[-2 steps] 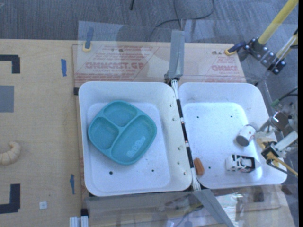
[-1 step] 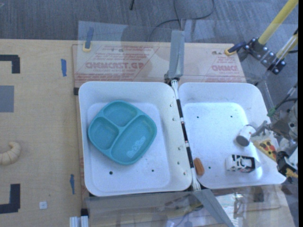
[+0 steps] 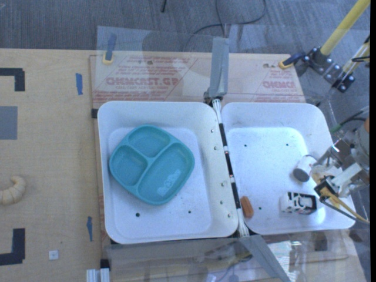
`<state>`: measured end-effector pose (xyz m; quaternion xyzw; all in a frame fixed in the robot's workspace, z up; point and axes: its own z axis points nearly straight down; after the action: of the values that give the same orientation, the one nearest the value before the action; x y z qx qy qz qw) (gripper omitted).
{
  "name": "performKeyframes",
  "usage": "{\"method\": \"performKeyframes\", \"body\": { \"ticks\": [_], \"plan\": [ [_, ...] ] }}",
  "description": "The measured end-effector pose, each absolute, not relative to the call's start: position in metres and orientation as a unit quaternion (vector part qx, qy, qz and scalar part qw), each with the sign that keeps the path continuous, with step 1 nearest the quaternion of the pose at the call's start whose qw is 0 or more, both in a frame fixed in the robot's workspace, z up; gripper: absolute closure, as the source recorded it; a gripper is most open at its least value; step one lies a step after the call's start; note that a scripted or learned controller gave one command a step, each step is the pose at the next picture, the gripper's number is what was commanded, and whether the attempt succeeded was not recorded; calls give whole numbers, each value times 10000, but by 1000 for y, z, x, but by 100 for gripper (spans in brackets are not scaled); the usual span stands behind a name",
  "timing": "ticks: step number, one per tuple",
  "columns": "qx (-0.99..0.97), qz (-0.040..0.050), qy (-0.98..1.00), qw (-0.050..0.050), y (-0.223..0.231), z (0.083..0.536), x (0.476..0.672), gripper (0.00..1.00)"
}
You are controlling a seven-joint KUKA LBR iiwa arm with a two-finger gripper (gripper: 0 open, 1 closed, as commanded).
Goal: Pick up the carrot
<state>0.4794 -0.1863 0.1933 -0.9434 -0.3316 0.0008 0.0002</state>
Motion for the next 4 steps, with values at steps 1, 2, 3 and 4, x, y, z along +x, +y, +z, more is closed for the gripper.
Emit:
{"method": "performKeyframes", "body": {
  "ticks": [1, 2, 3, 4],
  "plan": [
    [-8042, 4, -5944, 14, -165, 192, 480, 100],
    [-7032, 1, -7110, 12, -121, 185, 479, 100],
    [-7997, 3, -6004, -9, -197, 324, 480, 100],
    [-8364, 7, -5481, 9, -190, 235, 495, 100]
  ]
}}
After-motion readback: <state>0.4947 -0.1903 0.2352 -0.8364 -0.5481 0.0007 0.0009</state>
